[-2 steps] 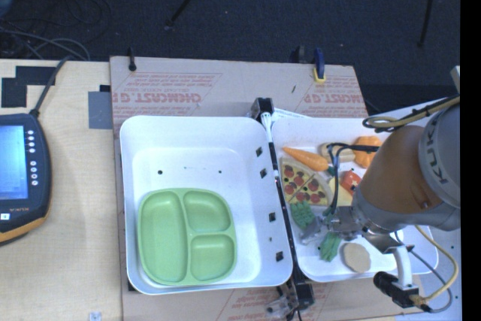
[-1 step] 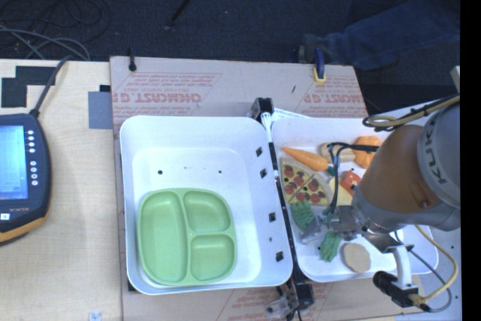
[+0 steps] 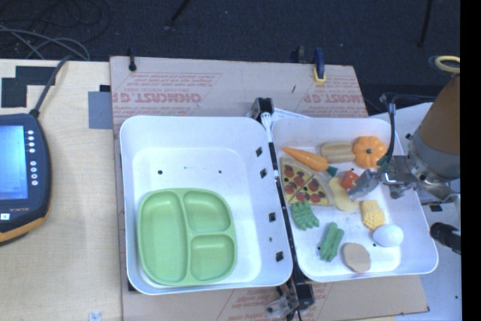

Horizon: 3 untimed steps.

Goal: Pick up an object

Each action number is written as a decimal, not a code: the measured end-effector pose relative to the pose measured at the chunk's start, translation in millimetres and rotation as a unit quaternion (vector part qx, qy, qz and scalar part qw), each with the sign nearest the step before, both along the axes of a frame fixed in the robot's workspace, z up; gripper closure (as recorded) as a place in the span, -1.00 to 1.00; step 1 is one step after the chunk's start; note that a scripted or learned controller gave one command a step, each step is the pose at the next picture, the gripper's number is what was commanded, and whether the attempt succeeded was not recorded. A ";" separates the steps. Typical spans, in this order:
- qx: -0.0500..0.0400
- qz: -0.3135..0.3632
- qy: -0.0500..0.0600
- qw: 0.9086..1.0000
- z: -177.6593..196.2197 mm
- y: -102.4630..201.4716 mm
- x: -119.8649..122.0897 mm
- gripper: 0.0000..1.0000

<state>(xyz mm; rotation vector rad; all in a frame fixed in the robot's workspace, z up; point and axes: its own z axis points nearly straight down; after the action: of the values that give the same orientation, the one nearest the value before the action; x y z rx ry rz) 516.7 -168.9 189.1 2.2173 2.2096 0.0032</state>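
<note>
Down at the near edge, a tan cookie [image 3: 356, 257] and a white egg [image 3: 388, 235] sit in the right bin [image 3: 421, 263], with a green pod [image 3: 331, 241] beside them. Across the divider, the left bin [image 3: 188, 135] carries a green tray [image 3: 186, 236]. The gripper [image 3: 364, 185] reaches in from the right and hovers low over the crowded middle of the right bin, just beside a red tomato [image 3: 349, 180] and a pale yellow piece [image 3: 343, 198], with the corn [image 3: 372, 214] close below. Whether it is clenched or released cannot be told, and nothing can be made out in its grip. Likely targets are the tomato or the yellow piece. Trouble looks likely: the toys are packed tight, so a descent may land on two at once, nudge the tomato onto the pizza [image 3: 304, 186], or pinch an edge that slips free. The pumpkin [image 3: 369, 151] and carrot [image 3: 305, 158] lie just behind.
</note>
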 end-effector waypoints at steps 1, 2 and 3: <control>0.004 0.001 0.006 1.000 -105.3 43.7 -20.6 -1.00; 0.004 0.001 0.006 1.000 -101.8 45.8 -41.2 -1.00; 0.004 -0.001 0.006 1.000 -91.3 44.3 -40.1 1.00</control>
<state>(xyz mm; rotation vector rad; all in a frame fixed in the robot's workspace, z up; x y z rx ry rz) 476.6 -124.6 97.8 2.2290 2.2177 -0.0012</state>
